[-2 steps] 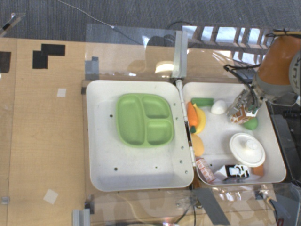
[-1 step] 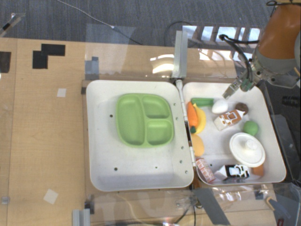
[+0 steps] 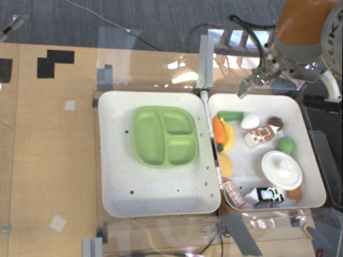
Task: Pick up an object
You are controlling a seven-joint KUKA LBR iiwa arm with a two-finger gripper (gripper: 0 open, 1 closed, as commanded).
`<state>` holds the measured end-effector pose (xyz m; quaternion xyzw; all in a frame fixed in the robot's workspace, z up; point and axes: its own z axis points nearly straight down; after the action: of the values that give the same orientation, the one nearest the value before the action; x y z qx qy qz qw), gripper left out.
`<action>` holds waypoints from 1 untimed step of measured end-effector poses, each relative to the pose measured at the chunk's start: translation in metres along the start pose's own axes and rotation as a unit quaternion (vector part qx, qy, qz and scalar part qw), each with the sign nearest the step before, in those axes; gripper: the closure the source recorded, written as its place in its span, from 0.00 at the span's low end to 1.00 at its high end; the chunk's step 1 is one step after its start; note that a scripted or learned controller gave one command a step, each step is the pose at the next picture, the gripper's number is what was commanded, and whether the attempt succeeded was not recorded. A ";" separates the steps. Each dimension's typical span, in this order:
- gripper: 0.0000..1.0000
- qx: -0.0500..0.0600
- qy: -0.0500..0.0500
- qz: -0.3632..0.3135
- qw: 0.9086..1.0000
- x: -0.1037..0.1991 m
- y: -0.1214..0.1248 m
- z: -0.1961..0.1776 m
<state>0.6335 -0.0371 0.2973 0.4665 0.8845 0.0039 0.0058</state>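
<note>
Pincer (image 3: pixel 252 83), grip state unclear, hovers apparently just behind the green cucumber (image 3: pixel 230 115).

I see two bins side by side at the middle of the frame, their inner walls touching. The left bin (image 3: pixel 110 197) holds a divided plate (image 3: pixel 164 136), set toward its upper half. The right bin (image 3: pixel 305 123) is crowded. Along its left wall lie a carrot (image 3: pixel 218 130) and a banana (image 3: pixel 229 135), with a cucumber (image 3: pixel 230 115) above them and an orange (image 3: pixel 225 166) below. An egg (image 3: pixel 250 122) sits right of the cucumber, a small carton (image 3: pixel 260 135) just below the egg. A lidded bowl (image 3: pixel 282 169) stands at lower right, a lime (image 3: pixel 285 145) just above it. A toy car (image 3: pixel 269 195) lies along the bottom wall. The arm (image 3: pixel 305 15) hangs at upper right, beyond the right bin's upper rim.
</note>
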 end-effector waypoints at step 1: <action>1.00 0.006 0.004 -0.073 0.997 0.011 -0.020 0.097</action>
<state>0.6117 -0.0394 0.1996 0.4011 0.9160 0.0001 -0.0002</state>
